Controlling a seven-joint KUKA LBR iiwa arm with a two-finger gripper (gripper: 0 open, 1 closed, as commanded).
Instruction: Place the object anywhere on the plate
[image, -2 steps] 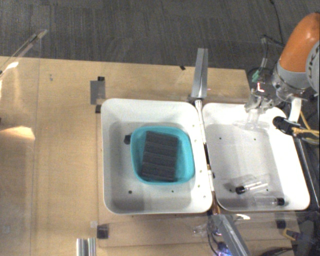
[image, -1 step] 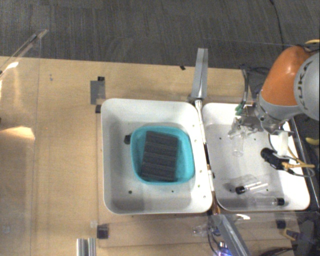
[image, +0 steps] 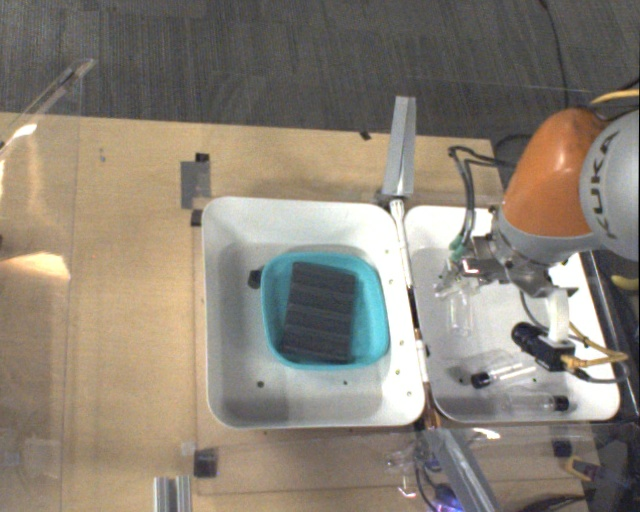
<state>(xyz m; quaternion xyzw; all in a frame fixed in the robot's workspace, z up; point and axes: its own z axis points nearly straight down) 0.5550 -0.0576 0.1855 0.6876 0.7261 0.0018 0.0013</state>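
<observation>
The dark ribbed rectangular block (image: 320, 312) lies on the teal square plate (image: 374, 315), long axis running near-far; I can't tell my gripper's (image: 458, 292) state.

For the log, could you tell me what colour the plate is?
The plate is turquoise-blue, seen in the camera view.

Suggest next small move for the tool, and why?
Probably pull the tool up out of the right bin. The dark ridged block already lies flat on the teal plate in the left bin, so nothing seems left to place.
</observation>
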